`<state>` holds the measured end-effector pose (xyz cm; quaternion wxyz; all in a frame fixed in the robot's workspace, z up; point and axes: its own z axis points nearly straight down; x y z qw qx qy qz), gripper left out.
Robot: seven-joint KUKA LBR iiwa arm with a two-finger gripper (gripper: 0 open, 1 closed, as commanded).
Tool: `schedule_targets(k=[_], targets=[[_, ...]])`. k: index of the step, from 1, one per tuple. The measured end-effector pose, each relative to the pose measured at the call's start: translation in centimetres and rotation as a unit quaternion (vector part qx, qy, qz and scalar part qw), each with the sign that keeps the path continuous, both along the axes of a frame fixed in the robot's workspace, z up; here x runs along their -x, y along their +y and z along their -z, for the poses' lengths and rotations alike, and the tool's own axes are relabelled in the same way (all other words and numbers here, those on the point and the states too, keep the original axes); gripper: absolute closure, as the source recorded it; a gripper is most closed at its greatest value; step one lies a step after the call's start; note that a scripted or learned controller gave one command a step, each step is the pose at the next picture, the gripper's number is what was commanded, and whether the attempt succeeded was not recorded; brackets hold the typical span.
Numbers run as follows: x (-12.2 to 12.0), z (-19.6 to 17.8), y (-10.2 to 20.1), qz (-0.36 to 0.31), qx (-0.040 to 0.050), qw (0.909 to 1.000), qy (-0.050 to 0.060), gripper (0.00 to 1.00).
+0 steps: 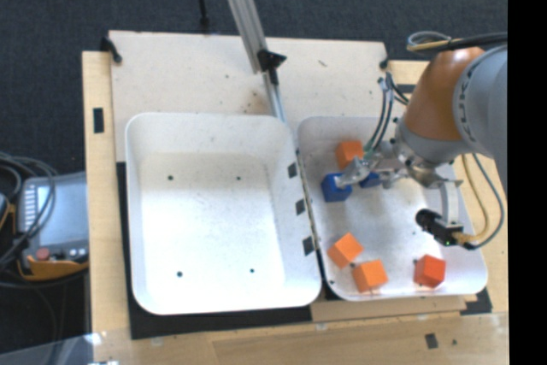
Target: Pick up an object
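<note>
Tool [352, 180] is sitting low in right bin [402, 291], narrow, apparently pinching blue block [336, 187] at its edge, just below an orange block [349, 153]; three more are lying near the front.

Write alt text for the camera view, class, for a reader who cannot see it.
A grey robot arm with an orange band reaches from the right into the right-hand white bin, its claw at a blue block. Four orange blocks lie in that bin: one just behind the blue block, three near the front rim. The left bin sits alongside.
</note>
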<state>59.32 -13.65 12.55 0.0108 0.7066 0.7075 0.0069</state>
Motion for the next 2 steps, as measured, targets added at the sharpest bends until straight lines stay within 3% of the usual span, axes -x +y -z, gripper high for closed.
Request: schedule_targets(k=[1,2], targets=[[-0.2,-1.1,-0.1,0.003,-0.001,1.0,-0.002,1.0],[-0.5,-5.5,-0.4,-0.001,-0.0022,0.9999,0.01,1.0]])
